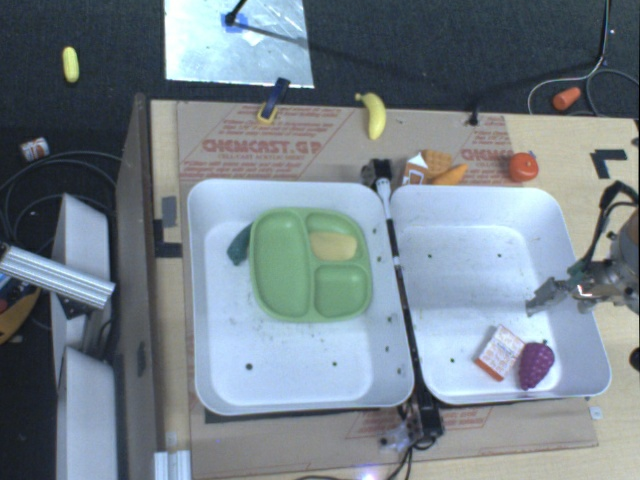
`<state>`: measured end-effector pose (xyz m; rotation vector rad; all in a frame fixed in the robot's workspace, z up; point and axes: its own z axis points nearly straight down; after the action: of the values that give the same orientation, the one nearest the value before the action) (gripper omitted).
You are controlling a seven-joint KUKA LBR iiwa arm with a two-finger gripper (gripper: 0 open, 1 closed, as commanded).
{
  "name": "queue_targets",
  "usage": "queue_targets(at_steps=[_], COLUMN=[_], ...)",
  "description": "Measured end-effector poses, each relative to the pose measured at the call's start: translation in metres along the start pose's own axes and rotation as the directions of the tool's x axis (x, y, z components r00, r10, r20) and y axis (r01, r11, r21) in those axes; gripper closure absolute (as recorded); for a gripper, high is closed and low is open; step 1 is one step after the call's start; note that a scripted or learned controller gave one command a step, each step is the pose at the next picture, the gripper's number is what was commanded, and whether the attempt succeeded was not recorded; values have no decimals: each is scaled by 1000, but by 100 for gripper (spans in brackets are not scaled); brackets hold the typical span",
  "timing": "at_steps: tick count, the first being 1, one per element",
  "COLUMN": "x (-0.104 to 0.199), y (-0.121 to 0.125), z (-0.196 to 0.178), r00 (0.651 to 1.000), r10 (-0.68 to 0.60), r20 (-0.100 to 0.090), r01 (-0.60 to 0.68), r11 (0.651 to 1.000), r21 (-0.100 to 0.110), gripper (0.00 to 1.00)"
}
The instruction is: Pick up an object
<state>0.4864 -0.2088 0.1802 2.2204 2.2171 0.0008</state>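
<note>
In the right bin [470, 194], a small orange and white packet [499, 352] lies near the front right corner, with a purple bunch of grapes [536, 364] touching its right side. My gripper [556, 291] hangs over the bin's right side, above and to the right of the packet, and nothing shows in it. The left bin [290, 373] holds a green divided plate [298, 268] with a yellow piece [335, 245] in its upper right compartment. A dark green object [239, 243] lies against the plate's left edge.
Behind the bins on the cardboard lie a banana [374, 115], an orange and white item [436, 168] and a red ball-like object [522, 167]. A black strip [395, 268] runs between the bins. A cable [604, 228] hangs by the arm.
</note>
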Motion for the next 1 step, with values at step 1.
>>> queue_targets(at_steps=[1], x=[5], y=[0], z=[81], r00=[1000], r10=[-2], r20=[-3], r01=[2], r11=[1000], r21=[4], gripper=[0])
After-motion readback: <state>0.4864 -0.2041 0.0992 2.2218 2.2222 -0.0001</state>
